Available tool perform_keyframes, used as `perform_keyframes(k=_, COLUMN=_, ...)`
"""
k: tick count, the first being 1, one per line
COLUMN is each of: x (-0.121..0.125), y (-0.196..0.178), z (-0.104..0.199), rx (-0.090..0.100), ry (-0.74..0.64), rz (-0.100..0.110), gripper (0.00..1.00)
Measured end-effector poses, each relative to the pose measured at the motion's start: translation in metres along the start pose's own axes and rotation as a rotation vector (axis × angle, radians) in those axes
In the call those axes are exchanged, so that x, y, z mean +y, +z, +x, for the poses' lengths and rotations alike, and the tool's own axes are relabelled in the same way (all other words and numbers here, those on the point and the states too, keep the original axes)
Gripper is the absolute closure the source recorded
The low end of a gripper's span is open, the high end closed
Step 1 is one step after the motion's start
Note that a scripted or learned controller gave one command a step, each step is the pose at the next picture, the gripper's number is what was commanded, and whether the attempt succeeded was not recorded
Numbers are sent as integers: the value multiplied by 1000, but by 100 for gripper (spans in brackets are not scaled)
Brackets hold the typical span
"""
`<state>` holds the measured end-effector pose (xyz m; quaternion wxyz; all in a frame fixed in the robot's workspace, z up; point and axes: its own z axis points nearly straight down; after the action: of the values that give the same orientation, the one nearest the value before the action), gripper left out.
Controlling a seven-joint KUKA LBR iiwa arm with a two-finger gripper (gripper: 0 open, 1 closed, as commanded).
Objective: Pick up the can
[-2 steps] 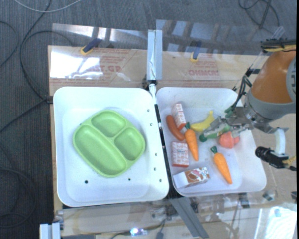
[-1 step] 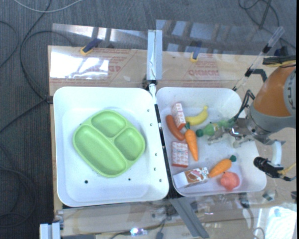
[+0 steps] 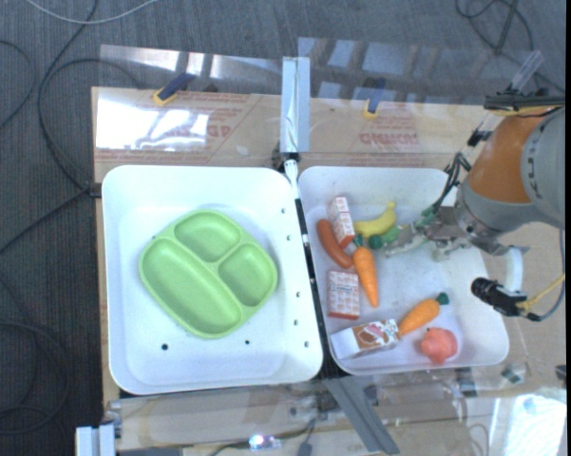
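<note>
A small red-and-white can (image 3: 375, 333) lies on its side near the front wall of the right bin (image 3: 475, 350). My gripper (image 3: 413, 237) hangs low over the middle of that bin, reaching in from the right and pointing left. Its tip is close to the green top of an orange carrot (image 3: 365, 274) and the end of a yellow banana (image 3: 378, 221). The can is well in front of the gripper, apart from it. Nothing shows in the gripper's grasp.
The right bin also holds two red-and-white cartons (image 3: 340, 219) (image 3: 343, 294), a red sausage (image 3: 330, 244), a second carrot (image 3: 420, 316) and a pink-red fruit (image 3: 438, 344) beside the can. In the left bin (image 3: 123, 207) lies a green divided plate (image 3: 208, 272).
</note>
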<state>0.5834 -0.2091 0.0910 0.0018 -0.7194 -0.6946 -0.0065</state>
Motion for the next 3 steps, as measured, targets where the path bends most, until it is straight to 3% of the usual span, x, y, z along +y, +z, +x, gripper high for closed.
perform_keyframes(k=1, x=57, y=2, z=9, rx=-6, ry=229, rz=3, gripper=0)
perform_keyframes(k=2, x=55, y=-4, z=9, rx=-9, ry=226, rz=18, gripper=100)
perform_keyframes(k=3, x=55, y=-4, z=9, rx=-10, ry=226, rz=18, gripper=0)
